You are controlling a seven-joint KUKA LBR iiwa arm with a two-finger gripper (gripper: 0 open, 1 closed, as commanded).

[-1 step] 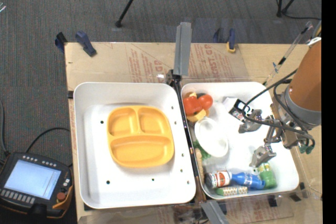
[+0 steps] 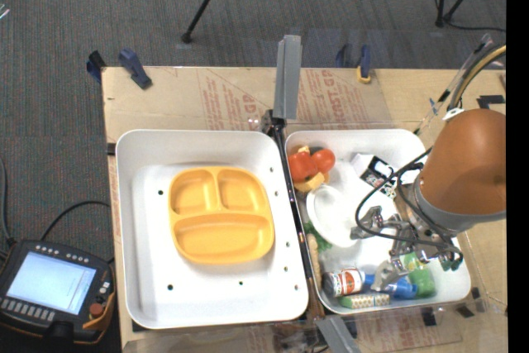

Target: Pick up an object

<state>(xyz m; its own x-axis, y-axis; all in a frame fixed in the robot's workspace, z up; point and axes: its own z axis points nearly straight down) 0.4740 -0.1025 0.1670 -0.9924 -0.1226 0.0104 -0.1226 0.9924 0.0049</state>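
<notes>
Low in the right bin (image 2: 413, 140), the hand (image 2: 411, 255) hangs over the cluttered front corner, under the arm's orange band (image 2: 469, 157). Whether it is released or clenched cannot be told from here; cables and the wrist hide its tips.

The nearest candidates lie just below and beside the hand: a green object (image 2: 421, 280) touching a blue one (image 2: 400, 288), a small can (image 2: 345, 282) with a red label to its left, and a flat packet (image 2: 364, 301) along the bin's front wall. Further left of the hand sits a white bowl (image 2: 335, 215), and beyond that a red and yellow toy (image 2: 310, 165) near the far corner. The left bin (image 2: 132, 178) holds a yellow tray (image 2: 221, 213), well apart.

My judgement: the step is the descent onto one piece. Done well, it means picking the green object, since it lies closest, coming straight down so the tips straddle it rather than the blue neighbour, and closing only once seated. The crowding risks a double or glancing grip; the bin wall nearby limits room.
</notes>
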